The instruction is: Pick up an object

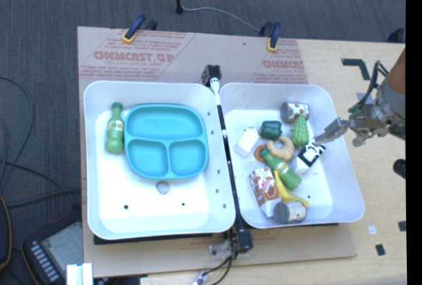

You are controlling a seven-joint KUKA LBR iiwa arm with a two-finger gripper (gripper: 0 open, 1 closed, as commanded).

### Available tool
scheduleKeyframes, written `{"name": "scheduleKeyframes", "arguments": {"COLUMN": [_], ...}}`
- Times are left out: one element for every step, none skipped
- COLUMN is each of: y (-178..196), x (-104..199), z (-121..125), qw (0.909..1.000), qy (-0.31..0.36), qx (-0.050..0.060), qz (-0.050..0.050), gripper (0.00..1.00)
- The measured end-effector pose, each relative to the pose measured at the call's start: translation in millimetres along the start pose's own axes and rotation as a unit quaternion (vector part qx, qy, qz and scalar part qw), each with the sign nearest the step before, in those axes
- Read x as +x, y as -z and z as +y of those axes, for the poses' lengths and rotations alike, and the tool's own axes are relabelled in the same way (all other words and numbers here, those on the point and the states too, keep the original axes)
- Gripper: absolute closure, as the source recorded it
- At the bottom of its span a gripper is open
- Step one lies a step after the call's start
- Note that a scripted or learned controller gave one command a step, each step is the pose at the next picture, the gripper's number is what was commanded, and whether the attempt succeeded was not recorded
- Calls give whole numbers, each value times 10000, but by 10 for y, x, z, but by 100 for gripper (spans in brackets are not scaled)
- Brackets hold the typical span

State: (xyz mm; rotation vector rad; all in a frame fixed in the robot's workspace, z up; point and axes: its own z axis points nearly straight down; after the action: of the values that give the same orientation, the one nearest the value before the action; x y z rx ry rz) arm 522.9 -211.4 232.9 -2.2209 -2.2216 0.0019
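Observation:
The right bin [343,171] holds a heap of small toys: a printed can [295,110], a dark green pepper [271,128], a light green cone-shaped piece [301,130], a white block [246,140], a tan ring [281,148], a black-and-white piece [310,154], a green bottle [279,167], a banana [288,192], a red-and-white carton [262,186] and a grey cylinder [290,212]. My gripper [345,134] hangs over this bin's right rim, open, with nothing between its fingers. One finger [329,130] points at the black-and-white piece.
The left bin [99,198] carries a blue divided tray [165,140], a green bottle [115,128] along its left side and a small grey disc [162,188]. Two clamps [135,27] [273,36] pin the cardboard base at the back.

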Motion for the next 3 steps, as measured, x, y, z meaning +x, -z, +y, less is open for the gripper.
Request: {"name": "scheduleKeyframes", "arguments": {"y": [-1370, -1442, -1437], "x": [103, 548, 1037], "z": [86, -344, -348], "qw": [10000, 10000, 9999], "qy": [3, -14, -37], "qx": [-9, -74, -101], "qz": [4, -38, -71], "gripper": [0, 0, 0]}}
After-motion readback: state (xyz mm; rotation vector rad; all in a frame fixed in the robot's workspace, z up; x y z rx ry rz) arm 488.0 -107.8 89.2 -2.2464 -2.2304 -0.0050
